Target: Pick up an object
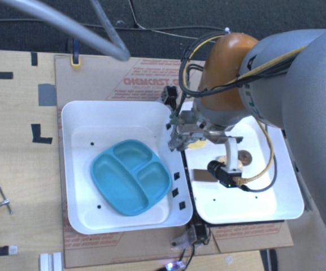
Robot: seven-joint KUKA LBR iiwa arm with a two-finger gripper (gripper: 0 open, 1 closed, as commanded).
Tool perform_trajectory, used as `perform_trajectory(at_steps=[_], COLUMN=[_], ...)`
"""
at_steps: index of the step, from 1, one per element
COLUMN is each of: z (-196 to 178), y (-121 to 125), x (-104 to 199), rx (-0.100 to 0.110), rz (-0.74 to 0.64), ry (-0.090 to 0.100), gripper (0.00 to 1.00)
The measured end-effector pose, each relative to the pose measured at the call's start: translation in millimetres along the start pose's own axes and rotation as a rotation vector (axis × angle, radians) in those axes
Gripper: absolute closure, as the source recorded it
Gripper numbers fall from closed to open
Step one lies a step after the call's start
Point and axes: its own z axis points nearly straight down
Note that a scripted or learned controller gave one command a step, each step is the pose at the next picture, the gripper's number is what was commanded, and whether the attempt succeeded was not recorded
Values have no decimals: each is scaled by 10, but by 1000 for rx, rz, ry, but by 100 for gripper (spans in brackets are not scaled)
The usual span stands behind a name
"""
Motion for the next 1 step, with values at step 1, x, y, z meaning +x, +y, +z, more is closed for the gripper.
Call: perform_trajectory(at_steps=[1], z=[58], y=[-94], x=[523], rx=[0], rz=[-1], ry=[0], gripper=[100])
